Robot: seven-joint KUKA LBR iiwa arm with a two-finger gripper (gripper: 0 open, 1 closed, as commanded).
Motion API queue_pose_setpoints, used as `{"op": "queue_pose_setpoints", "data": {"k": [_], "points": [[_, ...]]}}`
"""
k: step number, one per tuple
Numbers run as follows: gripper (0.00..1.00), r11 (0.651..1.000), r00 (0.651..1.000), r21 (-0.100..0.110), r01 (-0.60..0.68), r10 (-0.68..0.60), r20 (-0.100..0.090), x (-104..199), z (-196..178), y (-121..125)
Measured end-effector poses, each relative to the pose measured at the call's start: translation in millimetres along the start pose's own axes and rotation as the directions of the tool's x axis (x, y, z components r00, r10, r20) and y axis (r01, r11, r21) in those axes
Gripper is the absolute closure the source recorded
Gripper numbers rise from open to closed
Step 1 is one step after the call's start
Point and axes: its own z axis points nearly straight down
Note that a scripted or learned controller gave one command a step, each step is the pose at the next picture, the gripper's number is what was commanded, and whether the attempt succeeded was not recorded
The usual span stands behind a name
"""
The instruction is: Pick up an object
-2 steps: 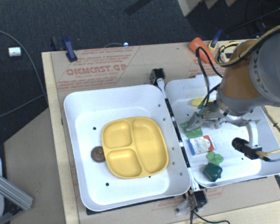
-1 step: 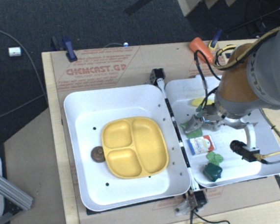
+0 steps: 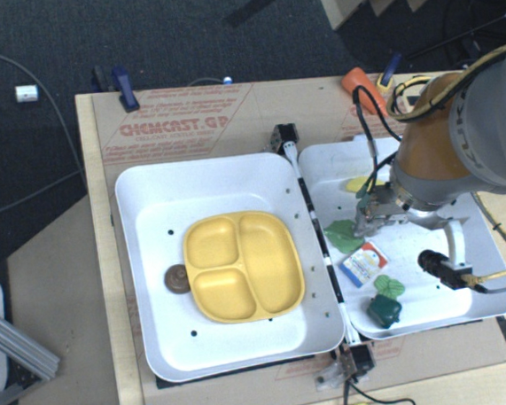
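Gripper [image 3: 368, 222] sits over the green piece [image 3: 341, 234]; we can't tell its state. Packet [image 3: 363, 264] nearby, so we risk snagging both.

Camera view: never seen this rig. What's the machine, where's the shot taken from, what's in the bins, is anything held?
One fixed camera looks down at a slant on a bench with two shallow white bins. The grey arm with an orange band reaches in from the right; its tool hangs low over the right bin.

The left bin holds a yellow divided plate with a small brown round object beside it. The right bin holds a green leaf-like piece, a small red, white and blue packet, a dark green block, a light green piece and something yellow near the arm.

Nothing is visibly held.
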Motion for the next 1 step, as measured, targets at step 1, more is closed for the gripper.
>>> {"op": "queue_pose_setpoints", "data": {"k": [1], "points": [[0.0, 1.0, 1.0, 0.0, 0.0, 0.0, 0.0, 0.1, 0.2, -0.1]]}}
